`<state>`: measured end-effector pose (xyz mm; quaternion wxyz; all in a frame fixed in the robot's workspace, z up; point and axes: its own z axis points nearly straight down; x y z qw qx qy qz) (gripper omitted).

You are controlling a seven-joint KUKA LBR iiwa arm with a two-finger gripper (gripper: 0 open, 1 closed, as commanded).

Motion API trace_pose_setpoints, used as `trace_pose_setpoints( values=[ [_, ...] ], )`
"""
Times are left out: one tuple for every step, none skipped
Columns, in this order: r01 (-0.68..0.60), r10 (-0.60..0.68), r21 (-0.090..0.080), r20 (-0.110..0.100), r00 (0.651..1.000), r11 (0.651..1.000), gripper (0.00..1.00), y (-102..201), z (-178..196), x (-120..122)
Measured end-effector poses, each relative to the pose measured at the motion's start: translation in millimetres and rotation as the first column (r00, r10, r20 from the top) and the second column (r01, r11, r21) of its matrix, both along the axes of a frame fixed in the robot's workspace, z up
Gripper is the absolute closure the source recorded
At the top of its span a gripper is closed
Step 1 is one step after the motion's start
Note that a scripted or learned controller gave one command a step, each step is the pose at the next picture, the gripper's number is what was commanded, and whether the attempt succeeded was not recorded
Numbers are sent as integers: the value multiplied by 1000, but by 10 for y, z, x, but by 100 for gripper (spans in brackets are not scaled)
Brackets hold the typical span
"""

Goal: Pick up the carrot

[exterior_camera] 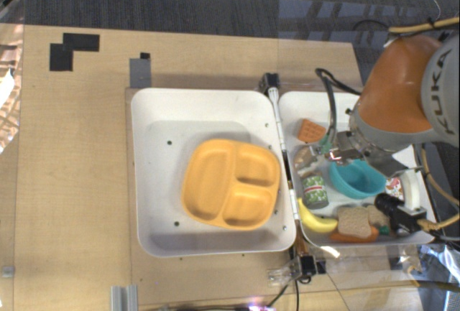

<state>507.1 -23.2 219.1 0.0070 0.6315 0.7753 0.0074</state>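
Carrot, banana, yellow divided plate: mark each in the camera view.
carrot (pixel 353 236): camera view, orange strip showing below the bread slice.
banana (pixel 316 220): camera view, middle of its curved body, right bin.
yellow divided plate (pixel 208 184): camera view, floor of its large left compartment, left bin.

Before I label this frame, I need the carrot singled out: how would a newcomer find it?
Start at the right bin, the cluttered one beside the bin holding the yellow plate. Go to its near edge, where a slice of bread lies right of a banana. The carrot is the thin orange strip under the bread's lower edge.
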Motion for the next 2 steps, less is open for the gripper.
trace_pose_setpoints(
  values=[
    [-31, 31, -10, -7, 999, 999, 0, -815, 244, 473],
    [56, -56, 0, -19, 998, 998, 0, -107, -362, 832]
  ],
)
